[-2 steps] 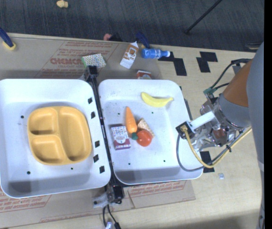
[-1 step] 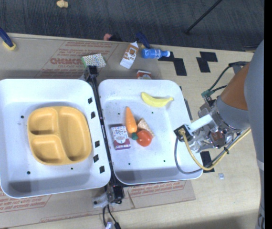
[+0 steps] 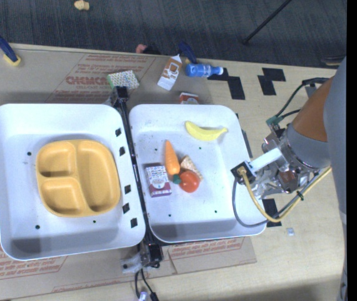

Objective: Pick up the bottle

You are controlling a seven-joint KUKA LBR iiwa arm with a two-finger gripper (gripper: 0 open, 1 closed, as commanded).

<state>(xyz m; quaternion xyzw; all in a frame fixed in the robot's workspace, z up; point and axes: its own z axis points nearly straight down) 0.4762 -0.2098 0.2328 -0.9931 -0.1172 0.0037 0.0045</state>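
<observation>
gripper [image 3: 261, 179]: at the right rim of the right bin [image 3: 228, 226], on the grey arm [image 3: 329, 137] with its orange band; cables loop below it. whether it is released or clenched cannot be told from this angle, and nothing is seen held in it.

bottle [image 3: 202, 71]: small, blue, lying on its side on the bench beyond the far rim of the right bin, well apart from the gripper, up and to its left in the view.

banana [image 3: 205, 131]: yellow, in the right bin, up-left of the gripper, the nearest item to it.

carrot [image 3: 171, 158]: orange, left of the gripper near the bin's middle, its lower end beside a tomato [image 3: 189, 181].

small red-and-white packet [image 3: 158, 180]: just left of the tomato, farther from the gripper.

yellow divided tray [image 3: 78, 177]: in the left bin [image 3: 15, 231], far left of the gripper.

small carton [image 3: 170, 72]: on the bench just left of the bottle.

green patterned packet [image 3: 123, 79]: farther left on the bench.
</observation>
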